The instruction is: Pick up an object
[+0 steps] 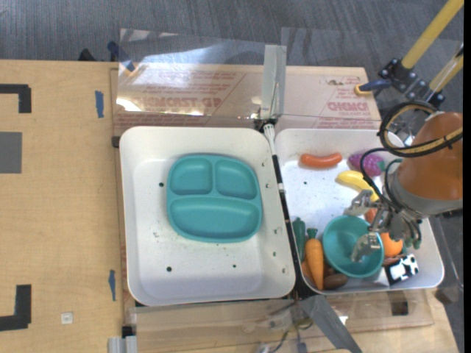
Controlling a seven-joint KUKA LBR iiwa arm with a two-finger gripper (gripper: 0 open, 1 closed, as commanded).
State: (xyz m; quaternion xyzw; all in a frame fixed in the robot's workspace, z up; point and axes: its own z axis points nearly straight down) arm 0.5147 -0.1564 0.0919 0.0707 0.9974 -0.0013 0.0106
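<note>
Nearest the camera, in the right shallow white bin (434, 271), the pile sits at the front edge: an orange plastic carrot (314, 262) with a dark green piece just left of it, a brown item under it at the rim, a black-and-white checked block (402, 269) in the front right corner. Touching the carrot on its right is a teal plastic bowl (352, 245), tilted on its side. The two-finger gripper (369, 235) is down at the bowl's right rim, one metal finger looks to be inside the bowl, the other at the rim; whether they're closed on it can't be told from this angle, nothing clearly clamped. Orange round object (392, 245) sits just behind the fingers, partly hidden. Step in hand, by judgement: grasp attempt on the bowl or something beside it, not yet lifted. Next move calls for closing on the rim and a straight lift, watch the bowl slipping or dragging the carrot. Further back in that bin: yellow plastic banana (356, 180), purple item (370, 161) near the arm, orange-red sausage (321, 159) at the far side. Left white bin (140, 219) holds a teal three-compartment plate (215, 198), flat, centred, compartments bare.
</note>
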